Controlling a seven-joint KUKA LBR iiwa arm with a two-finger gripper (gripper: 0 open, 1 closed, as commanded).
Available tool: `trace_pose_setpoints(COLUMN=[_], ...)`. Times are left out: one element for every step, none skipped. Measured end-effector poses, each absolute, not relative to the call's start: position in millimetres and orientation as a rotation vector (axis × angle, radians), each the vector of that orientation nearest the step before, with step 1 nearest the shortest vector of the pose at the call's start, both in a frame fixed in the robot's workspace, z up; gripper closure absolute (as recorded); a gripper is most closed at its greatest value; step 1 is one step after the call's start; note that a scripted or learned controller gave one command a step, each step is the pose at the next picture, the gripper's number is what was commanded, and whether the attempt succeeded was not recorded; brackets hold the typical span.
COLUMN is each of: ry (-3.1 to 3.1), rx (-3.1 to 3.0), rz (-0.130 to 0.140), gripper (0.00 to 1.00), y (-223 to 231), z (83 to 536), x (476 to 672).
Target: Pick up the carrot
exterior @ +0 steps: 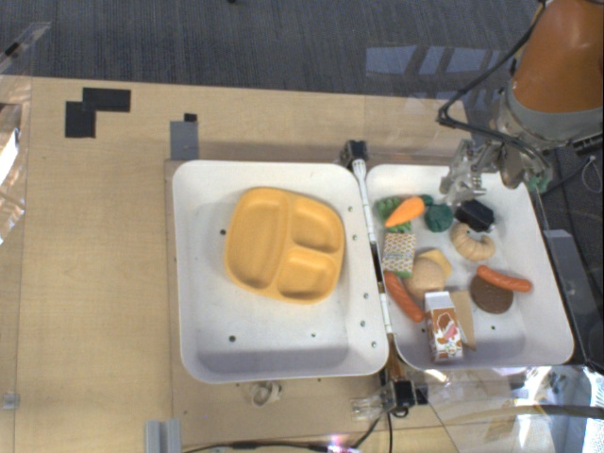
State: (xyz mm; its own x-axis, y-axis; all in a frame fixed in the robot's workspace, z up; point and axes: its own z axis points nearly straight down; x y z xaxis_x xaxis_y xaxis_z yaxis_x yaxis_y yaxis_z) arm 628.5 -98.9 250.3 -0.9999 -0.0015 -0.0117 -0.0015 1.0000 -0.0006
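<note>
Camera view, carrot [407,211] left of fingers [465,183]

The grey arm with its orange band [559,50] reaches in from the right edge, wrist bent downward, its metallic tool [464,179] hanging low near the upper right.

A light wooden table [85,281] fills most of the frame below a dark carpeted floor [283,26]. Two shallow white bins sit on it side by side, touching: the left bin [203,347] at centre, the right bin [547,338] toward the right edge. Black tape marks [94,109] lie at upper left.
</note>
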Motion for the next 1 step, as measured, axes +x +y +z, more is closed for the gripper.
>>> trace_pose_setpoints(ry=[3.119], rx=[-0.123], rz=[-0.004], gripper=[0.0], y=[-100.6], z=[91.5], x=[618.2])
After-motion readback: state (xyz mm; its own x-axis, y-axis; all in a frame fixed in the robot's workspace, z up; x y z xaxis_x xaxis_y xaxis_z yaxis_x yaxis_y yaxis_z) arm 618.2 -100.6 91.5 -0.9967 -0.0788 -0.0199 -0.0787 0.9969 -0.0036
